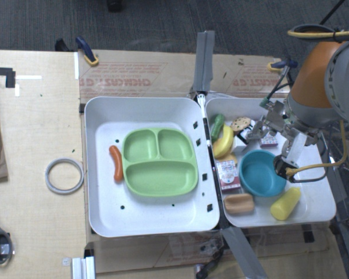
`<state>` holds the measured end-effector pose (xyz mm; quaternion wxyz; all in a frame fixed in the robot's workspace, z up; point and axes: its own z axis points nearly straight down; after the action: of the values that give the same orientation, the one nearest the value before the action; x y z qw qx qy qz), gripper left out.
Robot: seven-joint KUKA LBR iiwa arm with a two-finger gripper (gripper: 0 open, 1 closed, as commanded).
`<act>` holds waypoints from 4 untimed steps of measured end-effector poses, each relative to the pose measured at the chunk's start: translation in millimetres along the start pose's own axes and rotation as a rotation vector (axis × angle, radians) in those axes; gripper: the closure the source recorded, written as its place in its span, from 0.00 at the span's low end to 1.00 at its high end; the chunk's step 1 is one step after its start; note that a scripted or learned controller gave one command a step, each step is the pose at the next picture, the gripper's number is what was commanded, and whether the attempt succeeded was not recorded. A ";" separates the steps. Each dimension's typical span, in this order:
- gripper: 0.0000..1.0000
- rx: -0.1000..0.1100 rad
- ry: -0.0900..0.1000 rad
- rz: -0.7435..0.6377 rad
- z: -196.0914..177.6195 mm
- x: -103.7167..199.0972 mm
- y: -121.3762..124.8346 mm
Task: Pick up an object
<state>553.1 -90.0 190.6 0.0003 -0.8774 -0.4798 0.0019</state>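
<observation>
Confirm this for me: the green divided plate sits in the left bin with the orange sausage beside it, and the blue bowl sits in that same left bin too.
One part is wrong. The blue bowl sits in the right bin, not the left one. The camera view shows it there among the other items, near the gripper. The rest stands: the green divided plate lies in the left bin with the orange sausage beside it.

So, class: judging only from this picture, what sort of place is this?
Probably a robot lab test bench: a grey arm reaches over two white bins, toy food like a banana fills one, and clamps hold cardboard down.
</observation>
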 end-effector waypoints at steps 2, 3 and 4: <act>0.00 -0.012 0.001 -0.544 95.1 -16.1 1.2; 0.00 -0.003 0.001 -0.585 98.3 10.0 70.6; 1.00 0.000 -0.003 -0.584 87.1 7.8 71.3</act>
<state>617.0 -122.1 103.4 0.0000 -0.7020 -0.7121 0.0029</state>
